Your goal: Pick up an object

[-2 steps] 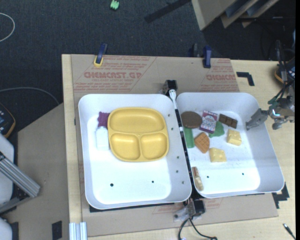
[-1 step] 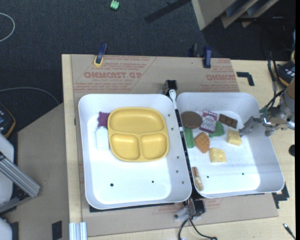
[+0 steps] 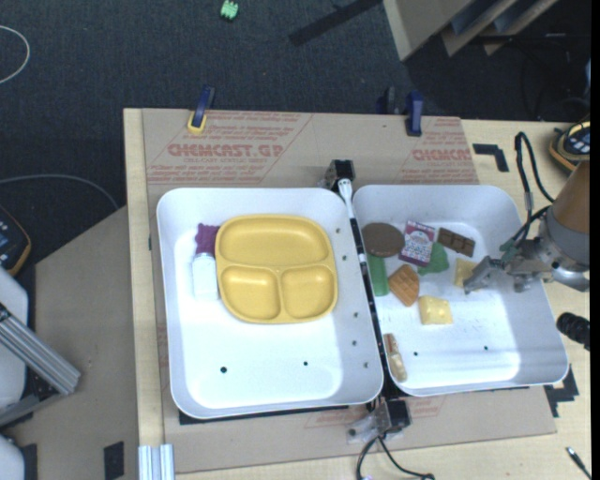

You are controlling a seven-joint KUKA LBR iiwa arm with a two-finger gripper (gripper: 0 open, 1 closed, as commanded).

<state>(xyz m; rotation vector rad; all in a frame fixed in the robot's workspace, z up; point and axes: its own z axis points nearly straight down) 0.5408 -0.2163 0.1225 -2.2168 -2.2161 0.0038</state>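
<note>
From my station I see dark carpet point(image 3: 112, 66) around the bench — grey-blue, evenly lit, with no hard shadows. A thin white cable point(image 3: 11, 54) loops at the upper left, and a small green scrap point(image 3: 230, 10) lies near the top edge. The bench top is a pale board point(image 3: 141, 309) covered by brown protective paper point(image 3: 281, 145) with red lettering — held by a yellow clamp point(image 3: 199, 116) and a blue clamp point(image 3: 413, 112). An aluminium rail point(image 3: 37, 352) slants at lower left.

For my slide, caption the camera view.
The gripper hovers over the right bin of small items; a yellow divided plate sits in the left bin.
</note>
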